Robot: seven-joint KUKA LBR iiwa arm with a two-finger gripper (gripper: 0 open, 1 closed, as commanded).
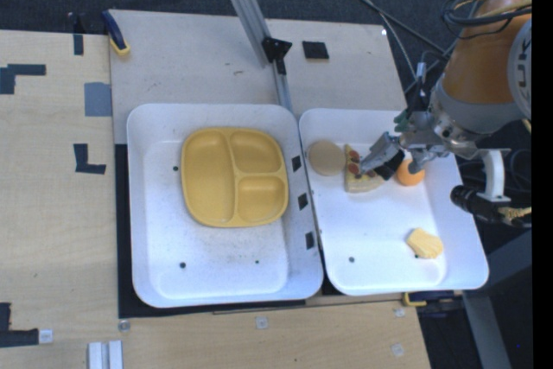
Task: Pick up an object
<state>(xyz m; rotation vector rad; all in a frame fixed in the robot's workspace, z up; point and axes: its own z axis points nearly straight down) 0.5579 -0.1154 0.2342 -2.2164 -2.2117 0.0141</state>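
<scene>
Two white bins sit side by side in the middle of the frame. The left bin [147, 212] holds a yellow divided plate [234, 176], lying flat toward its upper half. The right bin [389, 264] holds several small things: a round tan disc [326, 158] near its upper left corner, a pizza slice [359, 177] just to the right of the disc, a small orange ball [409, 175] further right, and a yellow block [425, 244] lower down toward the bin's right side, well apart from the rest.

The arm [488, 65] comes in from the upper right of the frame, its orange band showing above the grey wrist. The gripper [383, 158] hangs low over the upper part of the right bin, right above the pizza slice and just left of the orange ball. Its dark fingers [377, 156] point down and to the left toward the slice. Whether they are parted or closed cannot be made out at this angle, and nothing can be seen clearly between them. The pizza slice lies on the bin floor, partly covered by the gripper.
</scene>
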